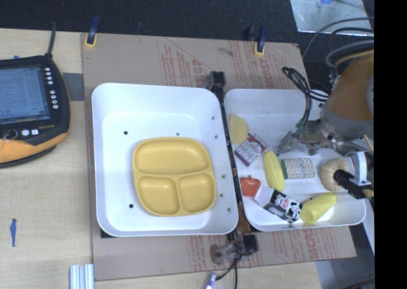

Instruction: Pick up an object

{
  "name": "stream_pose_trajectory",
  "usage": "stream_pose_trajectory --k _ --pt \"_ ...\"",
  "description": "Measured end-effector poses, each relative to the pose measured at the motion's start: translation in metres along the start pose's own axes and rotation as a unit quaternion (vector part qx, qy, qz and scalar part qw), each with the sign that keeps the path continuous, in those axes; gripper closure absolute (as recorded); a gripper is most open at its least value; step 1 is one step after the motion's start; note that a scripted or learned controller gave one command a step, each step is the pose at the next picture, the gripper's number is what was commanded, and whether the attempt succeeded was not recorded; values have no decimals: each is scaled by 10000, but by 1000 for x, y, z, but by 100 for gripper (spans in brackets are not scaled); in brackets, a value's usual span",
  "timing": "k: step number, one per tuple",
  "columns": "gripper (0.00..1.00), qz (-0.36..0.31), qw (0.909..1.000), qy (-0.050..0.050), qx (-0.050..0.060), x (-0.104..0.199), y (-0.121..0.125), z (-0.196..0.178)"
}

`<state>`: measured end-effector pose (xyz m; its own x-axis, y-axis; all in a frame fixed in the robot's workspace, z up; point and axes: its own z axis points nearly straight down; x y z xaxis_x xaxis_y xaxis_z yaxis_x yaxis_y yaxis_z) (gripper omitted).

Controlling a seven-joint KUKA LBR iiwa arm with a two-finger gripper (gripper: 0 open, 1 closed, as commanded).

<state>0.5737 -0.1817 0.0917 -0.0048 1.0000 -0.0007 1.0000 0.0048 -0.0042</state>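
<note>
Everything here is placed against the shallow white right-hand bin. At its near edge lie a black-and-white printed packet and a pale yellow plastic lemon-shaped piece, just beside each other. A small red object sits by the near part of the bin's left wall; its shape is hard to make out. Farther in, a yellow toy corn cob lies near the middle, with a flat green-patterned square card just right of it and a tan ring-shaped doughnut toy beyond that, partly covered by a black part of the arm. A small red-and-white packet and a pale yellow rounded lump lie by the left wall, farther back.

The tool hangs over the bin's right-hand middle, a grey tangle of metal and cable; whether it is spread or pressed together cannot be told. The grey and orange arm is cut off at the right.

Left of this bin, a second white bin holds a yellow three-compartment plastic tray.
</note>
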Motion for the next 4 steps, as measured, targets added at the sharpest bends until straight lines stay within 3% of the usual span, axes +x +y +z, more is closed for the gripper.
stream_pose_trajectory --k 1,2,3,4 --pt "0 -9 10000 3 3 52 -57 1" --pt "0 -4 10000 2 -2 68 -73 0" --pt "0 11 10000 -2 -11 -27 -22 0" --pt "0 -1 10000 10 -15 59 15 -98"
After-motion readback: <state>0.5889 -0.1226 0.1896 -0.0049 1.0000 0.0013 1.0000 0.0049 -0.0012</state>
